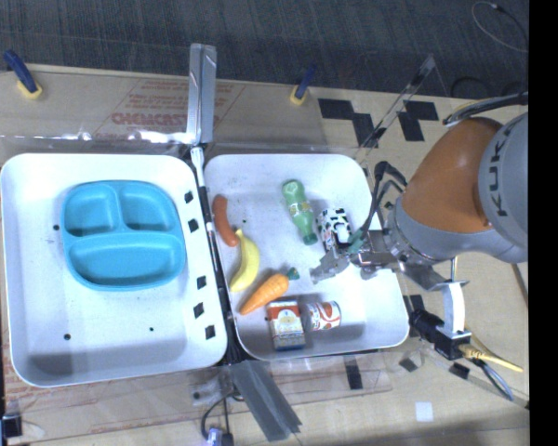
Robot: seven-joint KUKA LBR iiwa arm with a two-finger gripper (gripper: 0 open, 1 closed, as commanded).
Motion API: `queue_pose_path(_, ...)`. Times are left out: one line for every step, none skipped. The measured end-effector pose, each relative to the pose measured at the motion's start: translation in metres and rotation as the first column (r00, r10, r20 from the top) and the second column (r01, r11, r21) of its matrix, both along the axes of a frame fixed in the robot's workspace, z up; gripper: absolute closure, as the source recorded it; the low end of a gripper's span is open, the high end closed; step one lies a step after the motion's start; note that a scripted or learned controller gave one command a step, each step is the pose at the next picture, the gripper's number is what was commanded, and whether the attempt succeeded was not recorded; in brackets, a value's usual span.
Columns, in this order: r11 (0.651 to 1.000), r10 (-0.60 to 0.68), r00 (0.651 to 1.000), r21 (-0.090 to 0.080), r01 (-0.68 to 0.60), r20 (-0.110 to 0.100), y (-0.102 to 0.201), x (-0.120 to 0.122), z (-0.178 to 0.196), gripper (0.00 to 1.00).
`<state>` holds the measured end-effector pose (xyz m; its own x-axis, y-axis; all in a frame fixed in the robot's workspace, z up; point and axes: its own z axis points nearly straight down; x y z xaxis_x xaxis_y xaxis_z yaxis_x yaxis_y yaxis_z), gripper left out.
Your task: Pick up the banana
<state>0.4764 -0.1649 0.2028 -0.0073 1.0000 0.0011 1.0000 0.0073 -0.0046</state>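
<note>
one fixed camera is looking down at a slant from above the bench, taking in both white bins, the arm entering from the right.

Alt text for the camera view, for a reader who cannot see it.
A banana lies at the right bin's left edge, between a sausage and a carrot, ungrasped. The arm's pincer hovers right of them. The left bin holds a blue tray.
</note>
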Motion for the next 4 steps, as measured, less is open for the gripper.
queue_pose_path(0.998, -0.070, 0.998, 0.000, 0.070, -0.002, 0.065, 0.052, -0.072, 0.00)
queue_pose_path(0.925, -0.380, 0.925, 0.004, 0.380, 0.008, 0.071, 0.067, -0.105, 0.00)
queue_pose_path(0.923, -0.384, 0.923, -0.001, 0.384, 0.000, 0.081, 0.029, -0.012, 0.00)
queue_pose_path(0.922, -0.388, 0.922, -0.002, 0.388, -0.001, 0.071, 0.077, -0.113, 0.00)
